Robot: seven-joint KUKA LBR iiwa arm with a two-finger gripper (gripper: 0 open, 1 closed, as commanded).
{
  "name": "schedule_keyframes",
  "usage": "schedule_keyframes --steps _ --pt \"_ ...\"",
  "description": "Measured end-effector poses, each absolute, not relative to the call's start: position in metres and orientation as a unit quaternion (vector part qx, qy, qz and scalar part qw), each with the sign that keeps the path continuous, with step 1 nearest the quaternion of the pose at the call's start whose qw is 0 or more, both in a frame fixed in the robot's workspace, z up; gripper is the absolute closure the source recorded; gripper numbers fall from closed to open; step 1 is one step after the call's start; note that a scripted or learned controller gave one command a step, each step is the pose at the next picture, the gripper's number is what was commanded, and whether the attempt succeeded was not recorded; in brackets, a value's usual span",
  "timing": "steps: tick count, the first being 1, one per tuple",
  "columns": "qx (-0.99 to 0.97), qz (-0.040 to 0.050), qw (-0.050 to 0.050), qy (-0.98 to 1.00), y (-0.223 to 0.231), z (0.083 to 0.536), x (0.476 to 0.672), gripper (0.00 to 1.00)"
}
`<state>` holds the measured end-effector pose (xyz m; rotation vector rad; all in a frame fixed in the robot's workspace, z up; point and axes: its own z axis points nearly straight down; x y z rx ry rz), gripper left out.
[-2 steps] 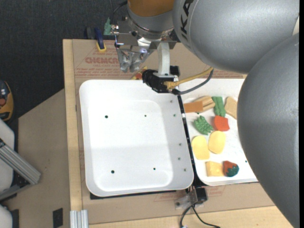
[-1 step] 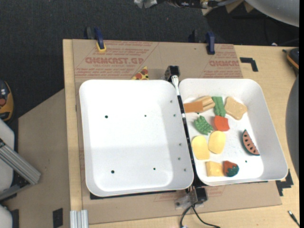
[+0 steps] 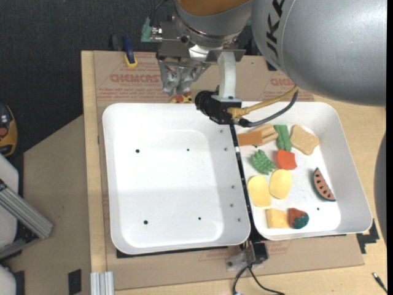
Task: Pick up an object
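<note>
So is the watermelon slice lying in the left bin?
No, the watermelon slice lies in the right bin, near its right wall, beside the other toy foods.

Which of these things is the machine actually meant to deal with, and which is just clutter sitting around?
Part of the job:
tool, above the far edge of the bench
toy foods in the right bin: watermelon slice, carrot, bread slice, strawberry, yellow pieces

Just lying about:
left bin
blue clamp
black cable

Glossy white plastic bins (image 3: 123,183), matt brown cardboard base (image 3: 104,85)
</note>
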<state>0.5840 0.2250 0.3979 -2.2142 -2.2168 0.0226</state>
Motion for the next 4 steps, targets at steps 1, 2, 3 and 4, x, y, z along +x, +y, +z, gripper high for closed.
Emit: schedule_keyframes --steps 1,2,3,4 --pt "-0.707 -0.0082 -0.005 -0.707 0.224 0.544 0.633 1.00" --pt "-0.706 0.0079 0.005 -0.708 0.225 0.410 0.543 1.00" --pt "-0.707 -0.0079 -0.004 -0.708 0.224 0.543 0.568 1.00" --pt "-0.707 0.0084 0.004 -0.707 0.224 0.392 0.526 1.00"
